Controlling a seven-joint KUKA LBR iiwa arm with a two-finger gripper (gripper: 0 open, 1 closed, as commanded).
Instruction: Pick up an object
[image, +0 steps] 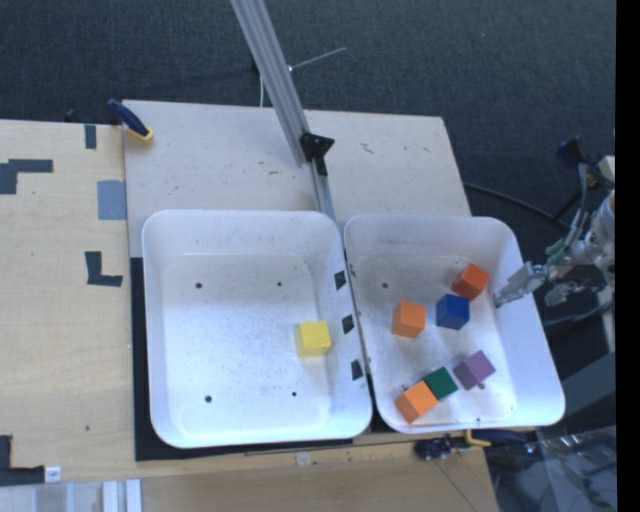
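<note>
Orange cube (472, 279) by the far wall: is that the one the jaws are after?

That is my guess, since it lies nearest them. The jaws sit at the right wall of the right bin (528, 352), about over its rim and not down among the cubes. Whether they are released or clenched I cannot tell; they are small and blurred here. Nothing shows between them, so I judge that nothing is held.

Why would that cube be awkward?

It lies near the wall, so there is little room on the wall side. The blue cube (452, 312) is just beside it on the other side, and a second orange cube (408, 319) lies just beyond the blue one. A closing grip there could nudge a neighbour.

And further out?

The purple cube (474, 369) lies apart enough to look like an easier pick. The green cube (440, 383) touches a third orange cube (416, 401) near the front wall, so those two would likely shift together.

What about the other bin?

The left bin (240, 216) holds a lone yellow cube (313, 338) near the shared wall, well clear of everything but farthest from the jaws. Both bins rest on the table (390, 160), so every cube is loose and free to slide.
</note>
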